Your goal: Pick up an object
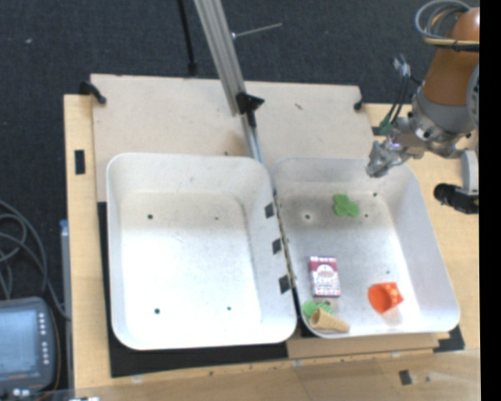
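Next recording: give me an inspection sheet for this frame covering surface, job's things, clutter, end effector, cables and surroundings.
Surface: wooden bench bearing a left bin and a right bin, both white and shallow.
Job's things: all in the right bin: green object toward the far side, red-and-white box near the middle, orange object at the near right, cone-shaped item with a green end at the near left corner.
Clutter: nothing seen.
End effector: above the right bin's far right corner, nothing seen between its fingers; open or shut cannot be judged.
Cables: loops on the floor at left.
Surroundings: dark carpet, metal mast, pendant with a screen.
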You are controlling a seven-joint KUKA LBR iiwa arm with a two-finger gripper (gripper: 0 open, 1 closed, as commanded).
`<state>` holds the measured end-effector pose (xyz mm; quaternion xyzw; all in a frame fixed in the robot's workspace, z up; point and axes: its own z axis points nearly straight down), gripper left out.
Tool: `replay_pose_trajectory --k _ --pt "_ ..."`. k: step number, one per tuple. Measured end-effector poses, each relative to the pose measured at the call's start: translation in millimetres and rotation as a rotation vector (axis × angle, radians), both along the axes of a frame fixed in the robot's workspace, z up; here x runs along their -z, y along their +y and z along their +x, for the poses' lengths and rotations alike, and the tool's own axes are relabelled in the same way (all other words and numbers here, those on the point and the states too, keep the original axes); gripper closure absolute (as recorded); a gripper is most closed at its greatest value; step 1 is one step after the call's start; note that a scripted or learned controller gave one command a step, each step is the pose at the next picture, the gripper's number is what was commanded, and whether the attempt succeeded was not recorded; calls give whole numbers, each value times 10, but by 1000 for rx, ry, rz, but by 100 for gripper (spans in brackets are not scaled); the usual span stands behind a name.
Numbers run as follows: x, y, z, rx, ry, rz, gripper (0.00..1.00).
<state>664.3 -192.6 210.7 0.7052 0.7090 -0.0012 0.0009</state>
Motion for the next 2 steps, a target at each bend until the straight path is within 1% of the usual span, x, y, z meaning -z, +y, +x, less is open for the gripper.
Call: replay_pose_trajectory --k 1,2 --pt "-26 401 -71 2 0 1 100" --pt "-90 888 -216 0 -1 3 100"
